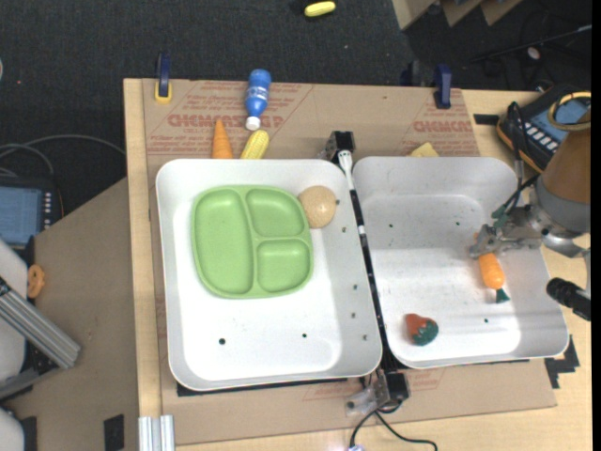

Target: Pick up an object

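A green plate point(252, 242) with three parts sits in the left bin point(188, 327), a tan ball point(318, 206) beside it. In the right bin point(423, 242) lie a red and green toy point(421, 329) and an orange carrot point(491, 272). The gripper point(492, 240) hangs just above the carrot; I cannot tell how wide it is.

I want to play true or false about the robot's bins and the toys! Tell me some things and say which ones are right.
1. The green divided plate lies in the left white bin. True.
2. The orange toy carrot lies in the left bin. False: it lies in the right white bin, just below the gripper.
3. The blue and white toy bottle lies on the cardboard behind the bins. True.
4. The beige ball sits inside the right bin. False: it sits in the left bin, at the plate's upper right corner.
5. The red and green toy lies in the right bin. True.
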{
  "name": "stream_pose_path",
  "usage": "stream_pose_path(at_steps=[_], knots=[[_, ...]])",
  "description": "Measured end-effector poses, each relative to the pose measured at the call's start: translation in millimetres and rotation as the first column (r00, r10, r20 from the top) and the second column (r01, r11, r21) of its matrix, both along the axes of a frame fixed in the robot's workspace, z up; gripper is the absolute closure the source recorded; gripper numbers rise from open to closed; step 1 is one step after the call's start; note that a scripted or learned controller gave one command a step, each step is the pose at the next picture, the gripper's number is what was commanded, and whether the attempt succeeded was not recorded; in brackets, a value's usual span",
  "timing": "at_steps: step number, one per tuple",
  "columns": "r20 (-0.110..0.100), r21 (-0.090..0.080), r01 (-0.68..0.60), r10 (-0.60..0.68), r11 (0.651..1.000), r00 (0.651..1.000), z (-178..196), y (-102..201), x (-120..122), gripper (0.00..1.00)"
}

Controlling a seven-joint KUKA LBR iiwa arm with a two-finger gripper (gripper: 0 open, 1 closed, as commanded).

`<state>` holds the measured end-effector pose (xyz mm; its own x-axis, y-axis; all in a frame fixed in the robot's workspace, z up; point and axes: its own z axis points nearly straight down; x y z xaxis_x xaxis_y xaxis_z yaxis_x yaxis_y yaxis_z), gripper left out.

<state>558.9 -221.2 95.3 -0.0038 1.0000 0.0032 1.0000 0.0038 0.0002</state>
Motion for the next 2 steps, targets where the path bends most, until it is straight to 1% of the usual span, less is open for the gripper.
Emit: stream_pose_path(at_steps=[1,2], knots=[[0.005,-0.003,-0.005,0.005,1.000,1.000,-11.1,79.5,53.2,1.00],[0.013,-0.002,-0.006,0.006,1.000,1.000,97.0,158.1,72.1,1.00]])
